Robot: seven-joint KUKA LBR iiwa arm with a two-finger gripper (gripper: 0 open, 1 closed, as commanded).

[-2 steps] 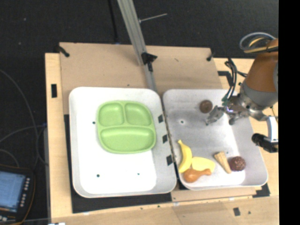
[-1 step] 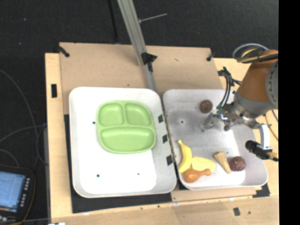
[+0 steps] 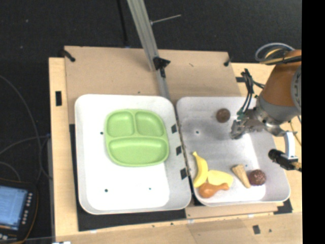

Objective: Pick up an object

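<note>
A grey arm [image 3: 277, 105] with an orange band, thin dark cables and a small grey gripper [image 3: 237, 130].

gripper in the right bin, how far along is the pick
Early. Nothing looks picked yet: the brown ball, banana, orange piece, cone and dark ball all lie on the right bin floor. The gripper sits low beside the brown ball, nothing visibly in it. Left to do: close on an object and lift it. The green tray sits in the left bin.
</note>
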